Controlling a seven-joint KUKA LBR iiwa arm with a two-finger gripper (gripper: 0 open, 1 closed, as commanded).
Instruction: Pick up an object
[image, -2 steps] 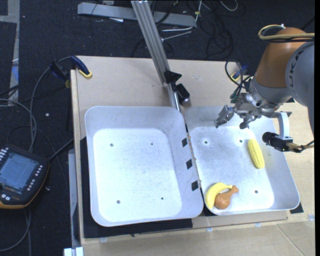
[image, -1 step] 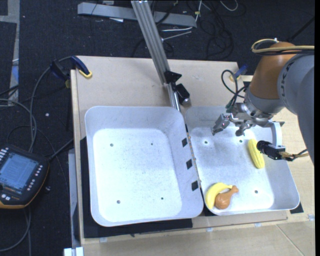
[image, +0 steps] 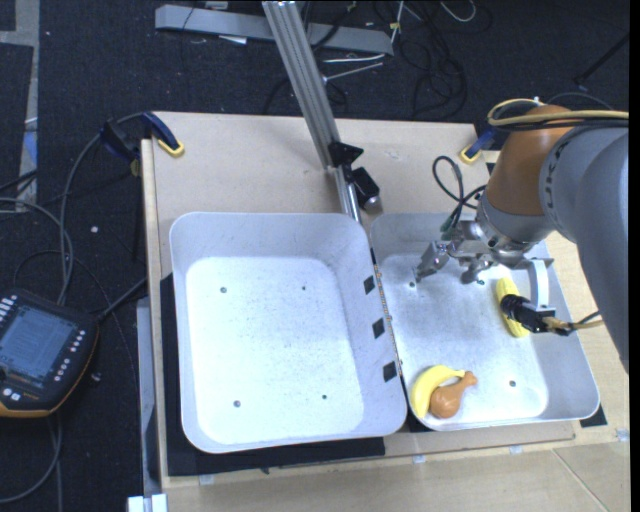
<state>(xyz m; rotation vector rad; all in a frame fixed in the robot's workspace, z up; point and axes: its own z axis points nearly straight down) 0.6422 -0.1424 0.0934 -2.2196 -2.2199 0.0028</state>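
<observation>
View: camera above the bench.
My pincer (image: 445, 271): I hung it low over the far part of the right bin (image: 452, 322), fingers spread wide, nothing between them.
Banana (image: 427, 380): lay at the near edge of the right bin, well apart from my pincer.
Orange toy (image: 447, 398): lay touching the banana, tucked into its curve.
Left bin (image: 270, 330): sat just beside the right bin, rims meeting.

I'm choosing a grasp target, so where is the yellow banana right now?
In the camera view, the yellow banana lies in the right bin, by its near left corner, touching an orange toy.
</observation>
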